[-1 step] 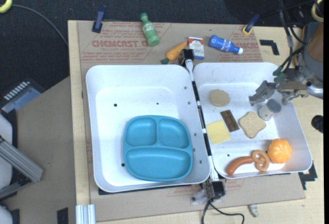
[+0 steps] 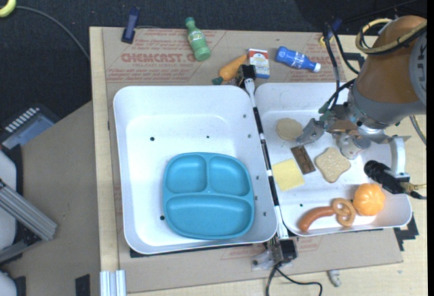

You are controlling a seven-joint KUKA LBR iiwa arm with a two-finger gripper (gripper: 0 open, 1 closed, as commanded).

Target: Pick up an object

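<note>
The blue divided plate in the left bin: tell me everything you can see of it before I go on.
The blue three-compartment plastic plate lies flat, right side up, in the left shallow white bin, toward its front right corner. It is a rounded rectangle of matte sky blue, with two smaller compartments at the back and one wide compartment at the front, parted by raised ridges. All three compartments look bare. Its right edge lies close to the bin's wall. The gripper is over the right bin, far from it.

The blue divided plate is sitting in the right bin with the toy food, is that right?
Not quite. The camera view shows the blue divided plate in the left bin, alone. The toy food, such as the bread slice, the cheese square and the orange, lies in the right bin.
</note>
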